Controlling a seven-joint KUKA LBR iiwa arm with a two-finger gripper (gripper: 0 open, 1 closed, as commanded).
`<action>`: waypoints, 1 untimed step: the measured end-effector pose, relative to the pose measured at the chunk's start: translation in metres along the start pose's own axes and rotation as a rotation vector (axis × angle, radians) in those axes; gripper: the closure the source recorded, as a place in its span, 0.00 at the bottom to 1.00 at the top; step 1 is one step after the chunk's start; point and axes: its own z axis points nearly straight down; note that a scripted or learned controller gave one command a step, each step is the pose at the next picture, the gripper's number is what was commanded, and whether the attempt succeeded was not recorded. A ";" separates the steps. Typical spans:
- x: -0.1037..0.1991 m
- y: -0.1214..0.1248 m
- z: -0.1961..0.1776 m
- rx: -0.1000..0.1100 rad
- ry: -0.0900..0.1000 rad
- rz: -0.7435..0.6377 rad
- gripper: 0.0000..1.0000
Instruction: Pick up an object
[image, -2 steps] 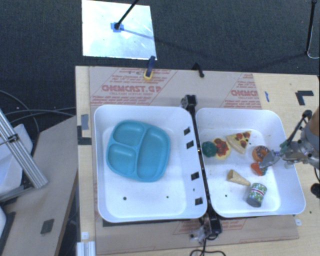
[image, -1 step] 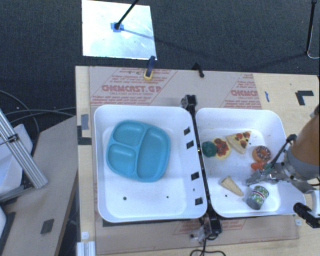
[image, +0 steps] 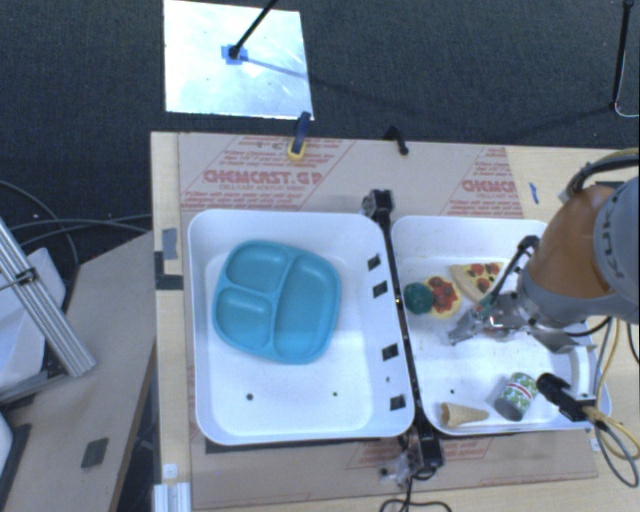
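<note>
With no object yet lifted, the gripper (image: 462, 330) hovered low in the right bin (image: 425, 385) at centre-right of the frame, whether its jaws were apart indeterminable, beside the toy pizza slice (image: 473, 276), grasp and lift remaining.

The worktop (image: 440, 165) is being covered by printed brown cardboard (image: 260, 170). Dark carpet (image: 80, 90) is being crossed by black cables (image: 60, 230), and a shiny square sheet (image: 235, 60) is reflecting light.
</note>
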 end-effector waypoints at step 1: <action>-0.050 -0.048 0.000 0.007 -0.002 0.015 0.00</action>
